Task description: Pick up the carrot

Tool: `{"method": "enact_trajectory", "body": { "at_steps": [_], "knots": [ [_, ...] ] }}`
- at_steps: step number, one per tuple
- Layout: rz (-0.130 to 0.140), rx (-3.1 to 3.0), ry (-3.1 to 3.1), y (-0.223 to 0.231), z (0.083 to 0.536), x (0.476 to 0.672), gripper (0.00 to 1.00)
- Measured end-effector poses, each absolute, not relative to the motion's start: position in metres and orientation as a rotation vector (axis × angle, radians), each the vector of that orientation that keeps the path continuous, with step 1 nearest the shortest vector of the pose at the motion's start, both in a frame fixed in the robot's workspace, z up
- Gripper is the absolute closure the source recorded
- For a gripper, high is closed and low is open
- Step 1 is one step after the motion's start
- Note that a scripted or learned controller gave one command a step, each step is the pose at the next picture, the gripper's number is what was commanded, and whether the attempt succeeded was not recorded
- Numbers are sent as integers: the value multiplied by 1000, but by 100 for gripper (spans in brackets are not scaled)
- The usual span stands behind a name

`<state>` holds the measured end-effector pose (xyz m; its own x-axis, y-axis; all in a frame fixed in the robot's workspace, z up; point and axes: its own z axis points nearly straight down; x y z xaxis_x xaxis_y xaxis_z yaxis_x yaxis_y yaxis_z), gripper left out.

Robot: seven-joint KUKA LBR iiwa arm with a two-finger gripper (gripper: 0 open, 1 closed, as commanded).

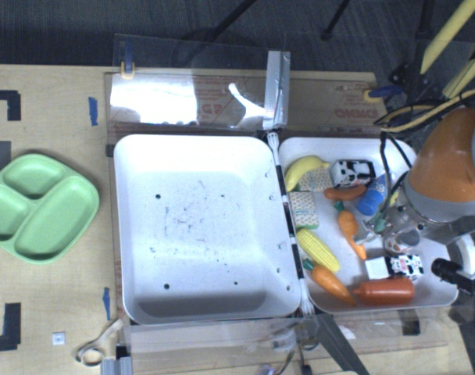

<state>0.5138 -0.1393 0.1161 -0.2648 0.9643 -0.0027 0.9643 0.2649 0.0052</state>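
In the camera view's lower right, the gripper [382, 229] hangs low in the right bin [433, 307], and I cannot tell its jaw state. Carrots lie close: one [348, 228] just left, another [330, 281] at bottom beside the corn [317, 248] and sausage [384, 290]. Crowded neighbours risk a wrong grab.

Grey arm, orange-banded, over the right bin [425, 307].
Broad glossy orange band [452, 158] above the bin's right rim, pale grey collar [441, 208] beneath, black cables [395, 156] looping past its left side, metallic wrist hardware [394, 229] lower down.
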Motion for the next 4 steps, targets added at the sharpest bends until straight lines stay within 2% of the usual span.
{"method": "enact_trajectory", "body": {
  "at_steps": [1, 2, 3, 4],
  "knots": [
    [4, 1901, 2495, -139, 116, 514, 0],
    [4, 1796, 2572, -124, 87, 550, 0],
    [10, 1794, 2565, -125, 98, 552, 100],
    [2, 1644, 2674, -49, 185, 595, 100]
  ]
}}
